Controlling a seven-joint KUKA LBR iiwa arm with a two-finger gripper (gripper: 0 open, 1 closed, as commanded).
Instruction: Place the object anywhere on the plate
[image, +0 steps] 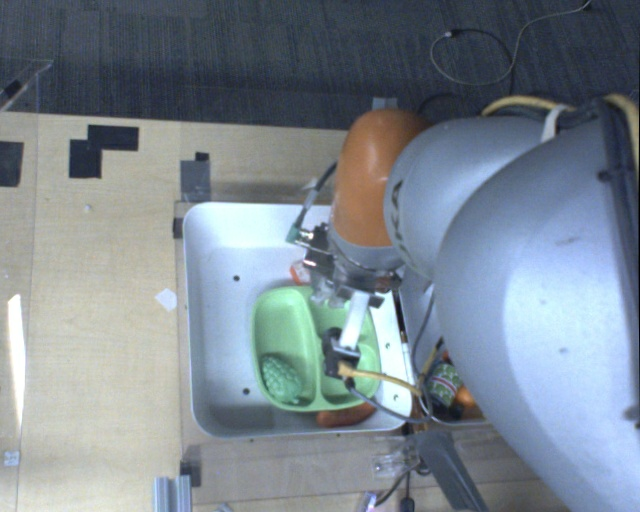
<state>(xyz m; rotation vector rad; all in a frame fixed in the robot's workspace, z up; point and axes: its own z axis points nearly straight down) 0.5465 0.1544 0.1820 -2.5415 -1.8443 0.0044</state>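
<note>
A light green plate (300, 330) with two compartments lies in the left white bin (215, 300). A green knobbly object (281, 375) rests in the plate's left compartment, near its front end. My gripper (328, 292) hangs over the plate's back right part, under the orange wrist band, well apart from the knobbly object. A small red-orange thing (298, 270) peeks out just behind the plate beside the gripper, mostly hidden by it.
An orange-red object (345, 416) lies against the plate's front rim near the bin's front wall. The right bin holds a dark green and yellow item (443, 382) and an orange piece (466, 402), largely covered by the arm. The left bin's left floor is bare.
</note>
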